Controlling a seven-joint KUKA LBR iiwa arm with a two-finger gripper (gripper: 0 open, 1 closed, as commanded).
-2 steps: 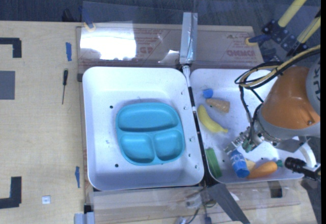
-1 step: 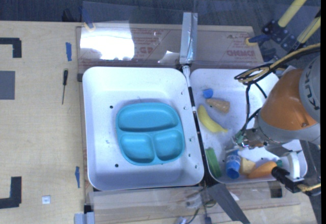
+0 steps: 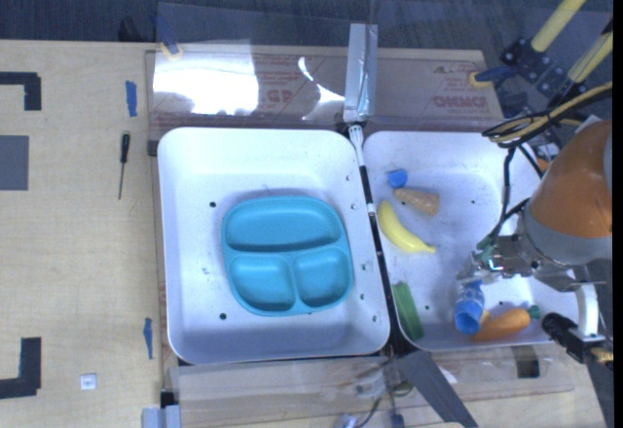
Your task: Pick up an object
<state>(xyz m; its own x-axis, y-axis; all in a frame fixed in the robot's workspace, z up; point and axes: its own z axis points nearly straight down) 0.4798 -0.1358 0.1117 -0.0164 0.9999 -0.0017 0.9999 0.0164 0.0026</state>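
My gripper [image 3: 490, 261] hangs over the right bin [image 3: 458, 163], toward its front right part. Just below it in the view lies a small blue bottle [image 3: 469, 308], and an orange carrot-like piece [image 3: 505, 322] lies to the right of the bottle. A yellow banana [image 3: 402, 230] lies left of the gripper, near the bin's left wall. Behind the banana are a tan cone-shaped piece [image 3: 419, 200] and a small blue piece [image 3: 396, 179]. A green piece [image 3: 407, 308] leans along the front left wall.
The left bin [image 3: 185, 163] holds a blue divided plate [image 3: 286, 253]. Black and yellow cables [image 3: 531, 129] hang over the right bin's far right corner. The grey and orange arm [image 3: 579, 202] covers the bin's right side.
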